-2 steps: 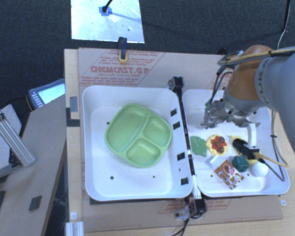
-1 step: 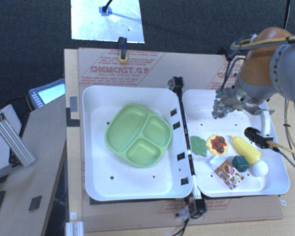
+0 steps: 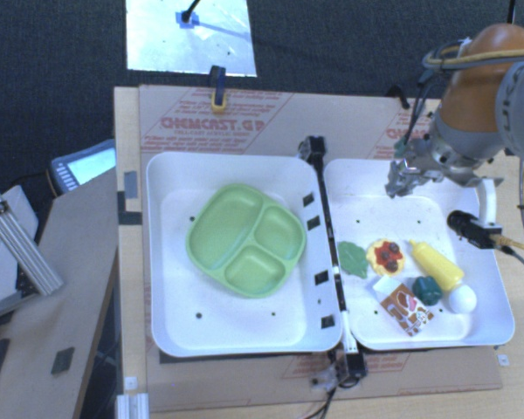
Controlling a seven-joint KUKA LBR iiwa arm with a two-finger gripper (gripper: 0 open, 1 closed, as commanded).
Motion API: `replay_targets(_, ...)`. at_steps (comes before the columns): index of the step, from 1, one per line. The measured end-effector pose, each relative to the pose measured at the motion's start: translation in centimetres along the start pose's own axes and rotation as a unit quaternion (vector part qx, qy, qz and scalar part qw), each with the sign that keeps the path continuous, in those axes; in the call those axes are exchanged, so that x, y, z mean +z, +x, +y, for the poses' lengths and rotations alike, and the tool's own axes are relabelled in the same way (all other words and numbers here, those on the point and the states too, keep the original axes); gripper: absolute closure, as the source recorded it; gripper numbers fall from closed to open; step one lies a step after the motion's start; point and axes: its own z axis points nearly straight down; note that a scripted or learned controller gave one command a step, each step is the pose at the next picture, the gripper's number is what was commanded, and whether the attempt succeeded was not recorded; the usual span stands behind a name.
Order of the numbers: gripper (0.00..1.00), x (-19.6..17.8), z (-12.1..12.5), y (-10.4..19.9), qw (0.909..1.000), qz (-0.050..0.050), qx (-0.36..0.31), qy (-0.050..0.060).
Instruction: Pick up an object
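- My gripper (image 3: 403, 182) hung over the far edge of the right bin (image 3: 498, 328), high near its back wall, with the orange band of my arm (image 3: 485, 64) above it.
- Whether I was open or closed, I could not tell; from that slant the tip was a small dark knot of metal.
- Nothing showed between me, so I judged that I carried nothing at that moment.
- The things I might take lay clustered in the near half of the right bin, well apart from me: a green leaf-shaped piece (image 3: 353, 258), a round pizza-like toy (image 3: 387, 254) just beside it, a yellow bottle (image 3: 437, 264), a dark green piece (image 3: 427, 290), a white egg (image 3: 461, 299) and a printed packet (image 3: 407, 308).
- The left bin (image 3: 170, 326) held a green divided plate (image 3: 245, 239), lying flat near its middle.
- As for the task, I reckoned it was hardly begun: no object chosen by contact, none lifted.
- What was left, by my judgement, was all of it: travel toward the cluster, descend, close on one piece and raise it.
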Motion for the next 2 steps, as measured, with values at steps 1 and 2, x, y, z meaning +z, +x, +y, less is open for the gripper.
replay_targets(1,1.0,-6.3,0.2,0.7,1.0,0.0,-0.001,-0.001)
replay_targets(2,1.0,-5.7,-2.6,5.0,1.0,0.001,-0.002,0.003)
